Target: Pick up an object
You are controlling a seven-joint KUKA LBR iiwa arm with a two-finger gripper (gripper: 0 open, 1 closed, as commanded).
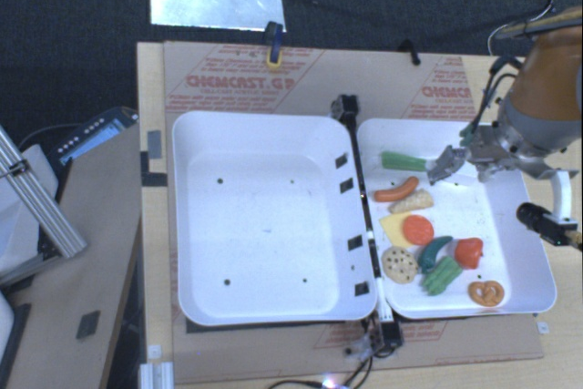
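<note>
The right bin (506,212) holds a pile of toy food. A green piece (403,161) lies at the back, with a sausage (396,190) and a pale bread piece (412,201) in front of it. Further forward are a yellow cheese slice (392,229), a red tomato slice (418,229), a teal vegetable (435,248), a red pepper (468,252), a cookie (398,264), a green pod (443,276) and a pretzel (486,292). My gripper (445,166) hangs over the bin's back part, just right of the green piece, with nothing visibly held.
The left bin (264,119) stands beside the right one, with black clips (347,185) along the shared rim. Both rest on a cardboard sheet (237,77). A black knob (537,219) of the arm juts over the right bin's right edge.
</note>
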